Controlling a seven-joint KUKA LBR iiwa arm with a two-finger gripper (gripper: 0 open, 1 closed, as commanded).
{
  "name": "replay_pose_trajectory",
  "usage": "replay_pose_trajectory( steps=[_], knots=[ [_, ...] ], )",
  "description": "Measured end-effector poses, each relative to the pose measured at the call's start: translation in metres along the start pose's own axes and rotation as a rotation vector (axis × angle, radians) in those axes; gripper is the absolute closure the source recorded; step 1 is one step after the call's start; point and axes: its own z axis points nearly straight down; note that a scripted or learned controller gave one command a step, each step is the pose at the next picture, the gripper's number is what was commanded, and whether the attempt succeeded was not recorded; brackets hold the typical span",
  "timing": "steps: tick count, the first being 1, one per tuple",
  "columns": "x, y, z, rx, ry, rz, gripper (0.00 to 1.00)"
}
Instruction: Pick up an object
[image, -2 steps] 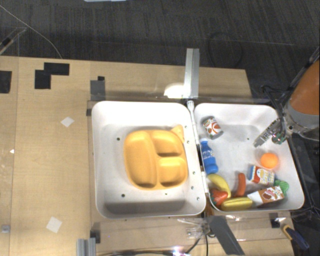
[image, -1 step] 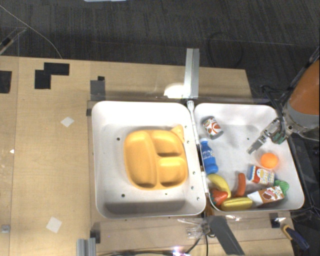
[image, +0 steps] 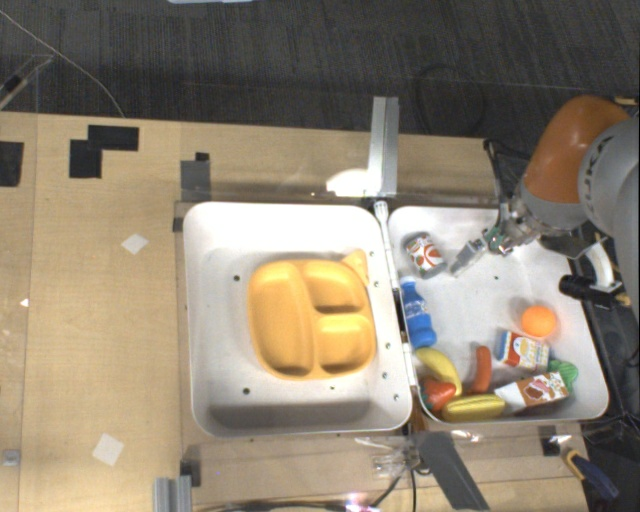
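arm (image: 585, 165): reaching in from the right, orange band above the wrist, hanging over the right bin's far right corner
end effector (image: 468, 257): sitting low over the right bin (image: 480, 300), just right of the red-white can; grip state cannot tell, too small and blurred
red-white can (image: 423, 254): lying in the right bin's far left corner, apart from the end effector
blue bottle (image: 415, 315): lying along the right bin's left wall, nearer than the can
orange ball (image: 540, 320): sitting toward the right bin's right side
bananas (image: 455, 385): lying at the right bin's near left corner
juice cartons (image: 530, 370): lying at the right bin's near right side
yellow tray (image: 310, 315): filling the middle of the left bin (image: 215, 330), beside the right bin
desk (image: 90, 330): carrying both bins
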Motion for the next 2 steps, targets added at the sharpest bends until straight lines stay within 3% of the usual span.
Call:
replay_pose_trajectory(
  steps=[1, 2],
  knots=[
    [0.077, 0.001, -0.001, 0.000, 0.000, 0.072, 0.00],
    [0.141, -0.003, -0.150, -0.009, -0.002, 0.099, 0.00]
  ],
)
